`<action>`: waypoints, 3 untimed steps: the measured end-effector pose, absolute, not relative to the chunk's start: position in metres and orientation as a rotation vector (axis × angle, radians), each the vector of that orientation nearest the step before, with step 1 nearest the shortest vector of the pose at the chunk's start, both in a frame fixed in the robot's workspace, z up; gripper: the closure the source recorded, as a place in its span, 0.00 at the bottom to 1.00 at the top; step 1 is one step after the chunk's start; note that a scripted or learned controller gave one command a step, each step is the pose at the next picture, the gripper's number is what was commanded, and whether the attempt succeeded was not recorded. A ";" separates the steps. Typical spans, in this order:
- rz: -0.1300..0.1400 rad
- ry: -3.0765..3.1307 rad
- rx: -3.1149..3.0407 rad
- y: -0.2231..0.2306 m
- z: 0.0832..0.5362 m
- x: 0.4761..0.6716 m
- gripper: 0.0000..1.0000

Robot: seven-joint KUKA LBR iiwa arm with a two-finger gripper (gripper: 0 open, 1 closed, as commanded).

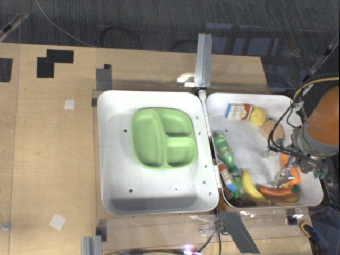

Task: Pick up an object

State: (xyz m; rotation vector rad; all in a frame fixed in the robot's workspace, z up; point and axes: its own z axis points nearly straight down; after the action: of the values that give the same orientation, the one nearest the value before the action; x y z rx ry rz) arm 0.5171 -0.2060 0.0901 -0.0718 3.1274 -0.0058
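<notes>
We look down on a wooden bench (48,158) carrying two white bins side by side. The left bin (114,195), at the centre of the frame, holds a green divided tray (162,137) lying flat toward its upper half. The right bin (249,145) is crowded along its edges: a small carton (238,111) with red and white print sits at the top, touching a lemon (258,116) to its right. A green bottle (224,152) lies along the bin's left wall, with a small red and blue item (228,177) just below it. A banana (249,186) curves across the lower part, and a red sausage (276,192) lies beside it along the bottom wall.

The arm (323,122) enters from the right edge of the frame, its orange band over the bin's right side. We see the gripper (289,175) low in the bin's lower right corner, just above the sausage's right end, beside something orange. Whether its fingers are open or closed, or around anything, we cannot tell; cables and the wrist hide them.
</notes>
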 end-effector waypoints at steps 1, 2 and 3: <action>-0.008 3.121 0.032 -0.206 0.090 0.494 0.00; -0.015 3.105 0.021 -0.206 0.105 0.500 1.00; -0.008 3.119 0.119 -0.204 0.220 0.515 1.00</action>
State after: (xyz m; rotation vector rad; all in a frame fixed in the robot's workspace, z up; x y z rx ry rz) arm 0.5146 -0.2043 0.2202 0.1188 3.1191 -0.0082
